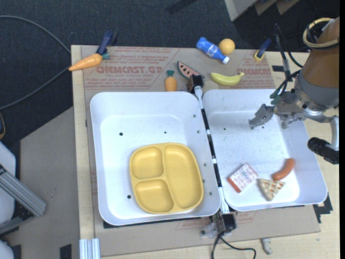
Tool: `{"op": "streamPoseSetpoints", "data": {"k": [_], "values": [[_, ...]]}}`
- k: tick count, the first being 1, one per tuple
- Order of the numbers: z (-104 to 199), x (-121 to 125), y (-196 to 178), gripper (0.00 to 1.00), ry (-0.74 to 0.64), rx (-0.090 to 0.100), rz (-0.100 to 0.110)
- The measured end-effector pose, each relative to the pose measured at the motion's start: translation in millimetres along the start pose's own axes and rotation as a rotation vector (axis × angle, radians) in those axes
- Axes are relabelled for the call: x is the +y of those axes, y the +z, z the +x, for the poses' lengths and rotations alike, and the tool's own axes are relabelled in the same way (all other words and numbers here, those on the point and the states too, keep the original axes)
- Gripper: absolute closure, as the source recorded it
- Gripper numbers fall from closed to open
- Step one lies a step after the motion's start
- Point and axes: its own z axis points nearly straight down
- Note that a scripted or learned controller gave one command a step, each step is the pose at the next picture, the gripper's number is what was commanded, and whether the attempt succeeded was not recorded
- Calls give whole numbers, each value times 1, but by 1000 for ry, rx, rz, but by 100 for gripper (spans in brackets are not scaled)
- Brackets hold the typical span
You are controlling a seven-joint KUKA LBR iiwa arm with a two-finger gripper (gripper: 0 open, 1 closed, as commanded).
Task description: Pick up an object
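My gripper [273, 118] hangs over the back part of the right bin [237, 144], on the grey arm with the orange band that comes in from the right. Its two grey fingers [260, 117] stand apart, open, with nothing between them. Three objects lie near the front of that bin, well below the gripper in the view: a red-and-white packet [242, 177], a wedge of toy pizza [270, 188] and a reddish sausage [284, 169]. None of them touches the gripper.
A yellow divided plate [166, 177] lies in the left bin [108, 144]. Behind the bins, on the bench, are a carrot [86, 62], a watermelon slice [186, 69], a banana [226, 79], a blue bottle [211, 49] and an orange ball [227, 46].
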Motion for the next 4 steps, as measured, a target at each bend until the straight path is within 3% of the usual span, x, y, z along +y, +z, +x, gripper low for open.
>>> {"op": "streamPoseSetpoints", "data": {"k": [1, 2, 3, 4], "values": [[-66, -23, 26, 0, 2, -1, 2], [-95, -46, 94, 0, 1, -1, 0], [-92, -63, 137, 0, -1, 4, 3], [-93, -62, 126, 100, 0, 1, 0]]}}
